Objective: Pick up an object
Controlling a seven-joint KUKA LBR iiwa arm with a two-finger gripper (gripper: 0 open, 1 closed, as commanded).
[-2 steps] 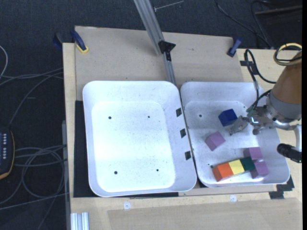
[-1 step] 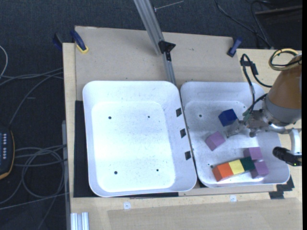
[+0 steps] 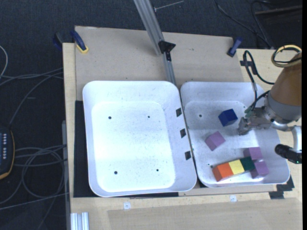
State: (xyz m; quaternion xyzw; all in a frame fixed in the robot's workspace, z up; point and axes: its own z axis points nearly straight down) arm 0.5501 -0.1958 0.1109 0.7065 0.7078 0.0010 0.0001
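Approach seems to be the step in hand in the camera view: the gripper [image 3: 244, 126] hangs low inside the right bin [image 3: 192, 92], just beside the blue cube [image 3: 227, 117], and whether its claw is apart or together cannot be told. The next move probably calls for centring over one object. The right bin also holds a lilac cube [image 3: 215, 140], purple blocks [image 3: 257, 161] and a multicoloured bar [image 3: 233, 168]; the left bin [image 3: 91, 92] holds nothing.
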